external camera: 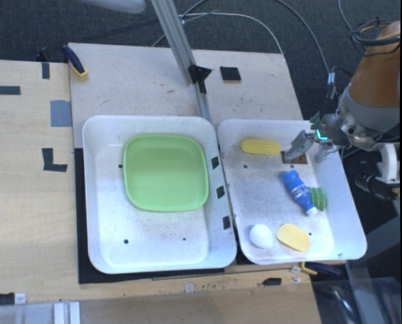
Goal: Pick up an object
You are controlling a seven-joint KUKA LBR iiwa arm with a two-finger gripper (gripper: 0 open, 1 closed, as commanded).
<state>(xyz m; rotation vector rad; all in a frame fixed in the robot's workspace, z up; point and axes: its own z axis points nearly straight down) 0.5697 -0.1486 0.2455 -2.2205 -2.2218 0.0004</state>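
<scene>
Trouble is likeliest at the right bin's (342, 201) far edge, where the tool (307, 148) hangs with fingers spread, gripping nothing. The corn cob (260, 146) lies just beside it, the blue bottle (296, 189) nearby below. Descending between them, it could close on air or nudge the cob away.

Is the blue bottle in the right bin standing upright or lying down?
Lying down. The blue bottle rests on its side on the floor of the right bin, its long side showing and its pale end toward the bin's lower right.
</scene>
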